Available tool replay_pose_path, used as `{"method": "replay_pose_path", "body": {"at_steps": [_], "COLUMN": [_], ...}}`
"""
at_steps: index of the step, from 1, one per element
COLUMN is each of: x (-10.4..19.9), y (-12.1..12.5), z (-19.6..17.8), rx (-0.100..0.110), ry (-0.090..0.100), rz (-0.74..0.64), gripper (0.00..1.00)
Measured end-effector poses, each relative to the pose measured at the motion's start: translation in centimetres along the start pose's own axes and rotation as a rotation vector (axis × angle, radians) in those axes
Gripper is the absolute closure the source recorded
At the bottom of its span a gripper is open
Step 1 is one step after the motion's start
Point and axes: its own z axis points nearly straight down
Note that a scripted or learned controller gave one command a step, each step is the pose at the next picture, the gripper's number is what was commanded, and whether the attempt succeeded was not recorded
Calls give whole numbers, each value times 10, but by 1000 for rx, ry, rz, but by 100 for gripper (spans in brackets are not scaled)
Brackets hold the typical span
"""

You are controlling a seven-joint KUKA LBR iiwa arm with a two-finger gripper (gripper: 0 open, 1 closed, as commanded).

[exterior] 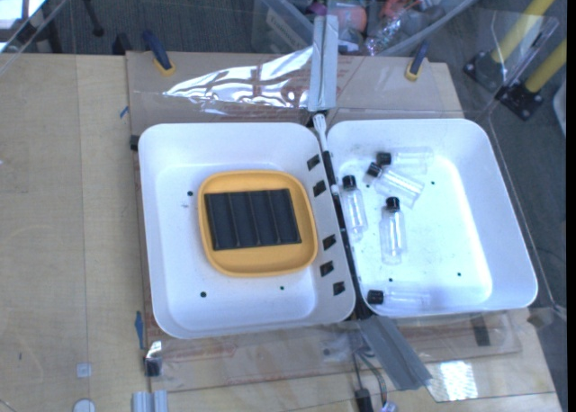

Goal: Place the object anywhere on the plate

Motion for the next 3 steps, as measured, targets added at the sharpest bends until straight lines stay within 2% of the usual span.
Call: {"method": "replay_pose_path", "body": {"at_steps": [1,2,3], "x": [-2,-32,-31], "y": [-6,-38,-67], "z": [1,2,2], "rx": [-3,-4,-3], "ry": [-1,-3,-2], "rz": [-421,-810,-1151], "gripper": [100,100,100]}}
